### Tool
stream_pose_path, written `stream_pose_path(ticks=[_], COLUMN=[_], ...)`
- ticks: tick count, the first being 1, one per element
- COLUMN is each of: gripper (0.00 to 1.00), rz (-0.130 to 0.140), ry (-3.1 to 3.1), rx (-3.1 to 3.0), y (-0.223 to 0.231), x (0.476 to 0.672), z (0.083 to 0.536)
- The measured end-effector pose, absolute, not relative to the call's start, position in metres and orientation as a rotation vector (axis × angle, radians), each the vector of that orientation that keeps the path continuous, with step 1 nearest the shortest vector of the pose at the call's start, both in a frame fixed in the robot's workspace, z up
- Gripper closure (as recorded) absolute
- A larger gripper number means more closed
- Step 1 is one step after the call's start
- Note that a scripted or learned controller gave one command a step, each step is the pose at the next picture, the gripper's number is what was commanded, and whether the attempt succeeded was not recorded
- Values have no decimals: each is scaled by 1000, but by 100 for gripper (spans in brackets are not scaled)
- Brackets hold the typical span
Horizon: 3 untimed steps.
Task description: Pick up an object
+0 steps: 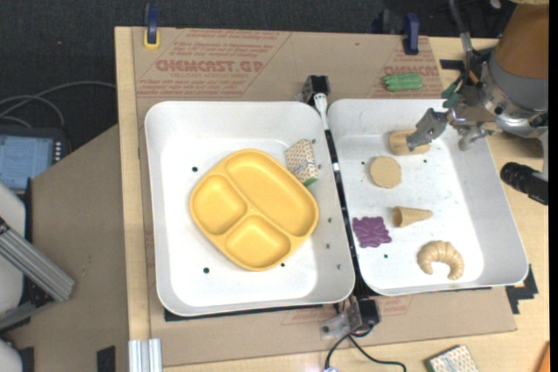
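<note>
My hand [429, 128] sits at the far right of the right bin [488, 213], low over the tan block [406, 140] at that bin's far edge. One finger overlaps the block's right end; I cannot tell from this angle how wide the hand is spread, nor whether anything is gripped.

Other items in the right bin, all apart from the hand: a round tan cookie [384, 172] just nearer than the block, a cone [410, 216], a purple grape cluster [370, 231], a croissant [442, 259] nearest the front.

Left bin [174, 187]: a yellow divided plate [253, 209], with a small patterned item [302, 159] touching its far right rim.

A green object [402, 83] lies on the surface [227, 65] beyond the right bin.
</note>
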State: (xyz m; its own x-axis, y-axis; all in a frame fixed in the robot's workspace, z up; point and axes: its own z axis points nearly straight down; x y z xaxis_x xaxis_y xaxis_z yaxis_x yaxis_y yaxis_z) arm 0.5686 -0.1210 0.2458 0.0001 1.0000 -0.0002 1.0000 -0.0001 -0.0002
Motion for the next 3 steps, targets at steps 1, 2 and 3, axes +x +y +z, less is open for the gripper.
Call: stream_pose_path(ticks=[1,2,3], gripper=[0,0,100], rz=[-7,-5,1], ry=[2228,2230,2221], rx=[2224,2223,2221], y=[-128,-92,-95], x=[613,610,612], z=[130,81,95])
